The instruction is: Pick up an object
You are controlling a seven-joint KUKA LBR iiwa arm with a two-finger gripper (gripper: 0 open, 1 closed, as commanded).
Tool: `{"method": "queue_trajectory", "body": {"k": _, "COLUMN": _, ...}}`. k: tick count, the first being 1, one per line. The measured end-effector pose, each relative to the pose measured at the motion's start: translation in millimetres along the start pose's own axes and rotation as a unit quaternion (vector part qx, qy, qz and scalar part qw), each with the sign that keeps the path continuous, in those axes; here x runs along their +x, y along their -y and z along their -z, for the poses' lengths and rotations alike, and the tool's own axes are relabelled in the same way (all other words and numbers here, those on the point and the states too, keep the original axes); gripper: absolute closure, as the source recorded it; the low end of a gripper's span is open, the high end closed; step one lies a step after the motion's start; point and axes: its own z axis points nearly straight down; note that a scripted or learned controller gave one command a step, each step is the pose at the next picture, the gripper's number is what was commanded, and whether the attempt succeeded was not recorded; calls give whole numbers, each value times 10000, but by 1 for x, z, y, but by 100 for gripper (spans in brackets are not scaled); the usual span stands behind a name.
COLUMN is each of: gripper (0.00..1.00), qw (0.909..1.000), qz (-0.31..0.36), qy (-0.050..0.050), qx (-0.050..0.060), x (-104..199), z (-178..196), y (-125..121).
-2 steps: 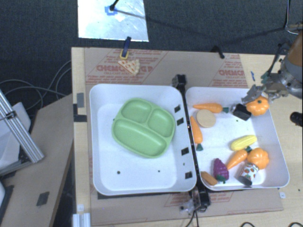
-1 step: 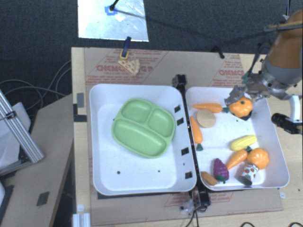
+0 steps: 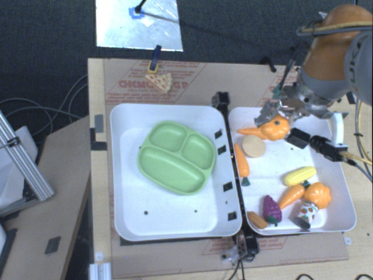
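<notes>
Camera view, upper right: the gripper (image 3: 273,113) hangs over an orange toy (image 3: 273,129) in the right bin (image 3: 344,212); its opening cannot be told. Light, hard, slippery plastic, probably; its rounded body seems the best hold.

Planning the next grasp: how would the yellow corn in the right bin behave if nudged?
The yellow corn looks rounded and elongated, so it would probably roll sideways. Its glossy, plastic-looking surface suggests light, stiff and somewhat slippery. It lies apart from its neighbours.

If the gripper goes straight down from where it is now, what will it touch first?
Most likely the orange toy directly under the gripper in the right bin. Depth is unclear from this slanted view, so it may already be touching.
</notes>
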Motion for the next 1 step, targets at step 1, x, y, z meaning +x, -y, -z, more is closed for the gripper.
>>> {"method": "queue_trajectory", "body": {"k": 1, "gripper": 100, "qw": 10000, "qz": -6, "qy": 1, "qx": 10, "x": 47, "z": 1, "y": 3}}
